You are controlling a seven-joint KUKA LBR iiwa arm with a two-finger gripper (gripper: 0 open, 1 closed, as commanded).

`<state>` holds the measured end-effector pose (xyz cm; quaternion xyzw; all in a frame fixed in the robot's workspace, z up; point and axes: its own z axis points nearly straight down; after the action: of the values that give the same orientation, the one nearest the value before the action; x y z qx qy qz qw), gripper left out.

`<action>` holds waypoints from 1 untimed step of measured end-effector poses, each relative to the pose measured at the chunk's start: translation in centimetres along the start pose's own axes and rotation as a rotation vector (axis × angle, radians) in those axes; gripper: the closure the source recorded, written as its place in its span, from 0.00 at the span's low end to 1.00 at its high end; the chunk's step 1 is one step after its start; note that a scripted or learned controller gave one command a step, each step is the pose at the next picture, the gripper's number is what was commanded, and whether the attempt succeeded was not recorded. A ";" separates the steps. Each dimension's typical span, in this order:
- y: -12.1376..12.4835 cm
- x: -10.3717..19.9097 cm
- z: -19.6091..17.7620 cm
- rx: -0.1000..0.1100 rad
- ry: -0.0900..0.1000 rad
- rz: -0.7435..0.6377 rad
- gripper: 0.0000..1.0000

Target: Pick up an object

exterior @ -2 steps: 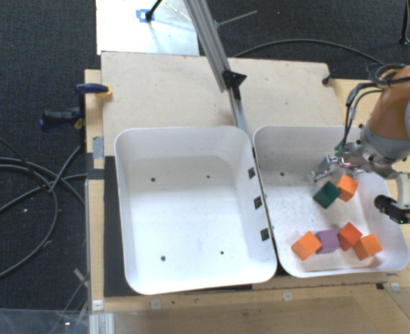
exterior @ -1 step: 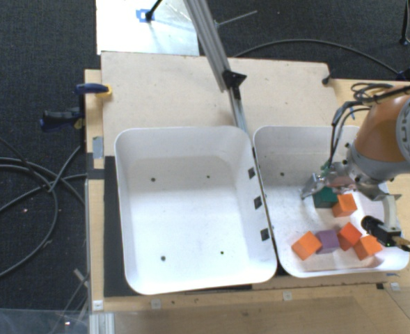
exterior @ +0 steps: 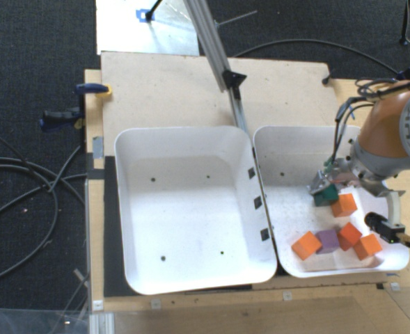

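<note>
The smooth, shallow white plastic left bin [exterior: 184,207] has rounded corners and a few small dark holes in its floor. Its right wall touches the matching white right bin [exterior: 288,165], and all the pickable objects lie in that one.

In its lower half, from left to right, sit a matte orange cube [exterior: 305,245], tilted on the floor, a purple block [exterior: 328,241] touching its right side, a red-orange cube [exterior: 349,235] and another orange cube [exterior: 369,245] near the corner. They look like light foam or painted wood with crisp edges.

Above them a small dark green block [exterior: 324,197] lies just beside 1 more orange cube [exterior: 344,205]. The metal two-finger gripper [exterior: 323,184] is low over the green block, seemingly touching it. I cannot tell whether the claw is open or closed, nor whether it grips the block.

The step in hand looks like a grasp on the green block. To do it well, I would centre the claw on 2 flat opposite faces, clear of the neighbouring orange cube, then lift straight up.
</note>
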<state>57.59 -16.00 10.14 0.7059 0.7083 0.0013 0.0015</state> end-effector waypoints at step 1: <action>-1.4 -3.8 0.7 0.004 -0.002 0.005 1.00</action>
<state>56.25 -19.84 9.41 0.7078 0.7065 -0.0008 0.0007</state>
